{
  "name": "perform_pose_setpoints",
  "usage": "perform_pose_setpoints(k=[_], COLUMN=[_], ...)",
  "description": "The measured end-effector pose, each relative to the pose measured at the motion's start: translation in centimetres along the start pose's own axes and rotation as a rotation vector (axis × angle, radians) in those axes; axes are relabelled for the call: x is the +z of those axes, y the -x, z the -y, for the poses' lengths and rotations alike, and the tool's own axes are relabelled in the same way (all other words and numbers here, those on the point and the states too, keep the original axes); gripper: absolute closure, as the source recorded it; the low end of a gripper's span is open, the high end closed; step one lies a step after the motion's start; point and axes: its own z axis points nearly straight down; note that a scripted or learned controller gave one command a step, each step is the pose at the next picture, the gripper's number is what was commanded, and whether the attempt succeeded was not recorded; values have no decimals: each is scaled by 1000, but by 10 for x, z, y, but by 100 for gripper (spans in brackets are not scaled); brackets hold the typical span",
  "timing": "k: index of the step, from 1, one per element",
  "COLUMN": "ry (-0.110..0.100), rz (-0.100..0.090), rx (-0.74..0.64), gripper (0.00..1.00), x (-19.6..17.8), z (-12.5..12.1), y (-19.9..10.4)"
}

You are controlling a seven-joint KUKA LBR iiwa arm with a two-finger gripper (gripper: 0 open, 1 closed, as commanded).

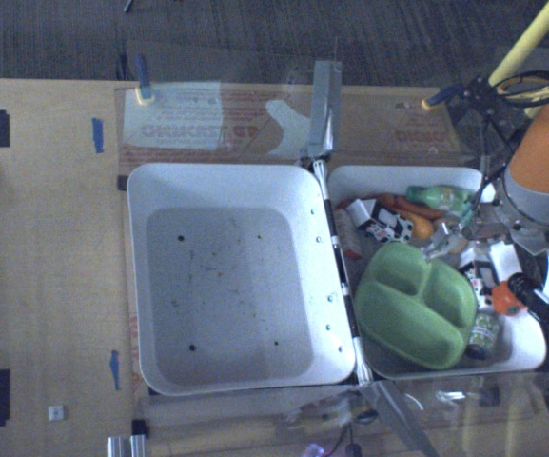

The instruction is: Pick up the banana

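Observation:
My gripper (451, 240) reaches down into the right bin (531, 355) from the right, below the grey wrist and its orange band (542, 150). It sits low among the clutter at the back of that bin, just past the far edge of a green divided plate (415, 303). Close around it lie an orange, carrot-like piece (422, 223), a green bottle (440, 197) and a black-and-white packet (386, 223). The arm covers part of the bin's right side.
The left bin (150, 255) stands beside the right one, with a metal divider (323, 112) behind their shared edge. A red-orange item (507, 298) and a small dark bottle (483, 331) lie at the right bin's front right. Cables and a yellow pole (531, 31) stand behind the arm.

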Motion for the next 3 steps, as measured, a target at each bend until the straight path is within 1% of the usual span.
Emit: perform_pose_setpoints(k=[1, 2, 3], ry=[4, -1, 6], rz=[3, 0, 0], rx=[101, 110, 290], gripper=[0, 0, 0], x=[-104, 9, 67], z=[-29, -64, -36], y=[57, 49, -69])
